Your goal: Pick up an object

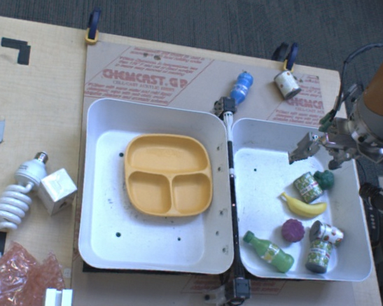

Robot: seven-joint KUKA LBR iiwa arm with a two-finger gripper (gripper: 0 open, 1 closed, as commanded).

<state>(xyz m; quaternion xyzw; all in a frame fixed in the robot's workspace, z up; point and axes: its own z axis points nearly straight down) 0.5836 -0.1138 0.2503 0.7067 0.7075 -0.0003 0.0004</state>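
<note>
Starting at the far left of the bench, a white spiral bulb [16, 195] was seen lying beside a small white cube [58, 187], the two touching or nearly so, with crinkled pink plastic film [15, 277] below them near the bottom edge. A brown printed cardboard sheet [146, 75] was spread beneath the two bins and held by blue clamps at its top edge.

A smooth, matte yellow-orange divided tray [168, 174] with rounded corners and three compartments was found lying flat in the left bin [94, 241], a shallow white plastic tub with rounded corners.

Between the bins' top corners, a blue bottle-like item [241, 87] was seen on the cardboard, and a small cylindrical white-and-dark piece [286, 83] lay further right.

In the right bin [261, 158], glossy toy-like objects were gathered toward the right side: a green bottle [269, 251] lying tilted at the lower left, a knobbly purple round fruit [293, 231], a curved yellow banana [303, 206], a green labelled can [308, 187] just above the banana, and a second can [319, 249] at the lower right.

The gripper [319, 150] was seen above the bin's upper right area, near the green labelled can but not touching it; its dark metallic fingers were spread apart, with nothing between them.
</note>
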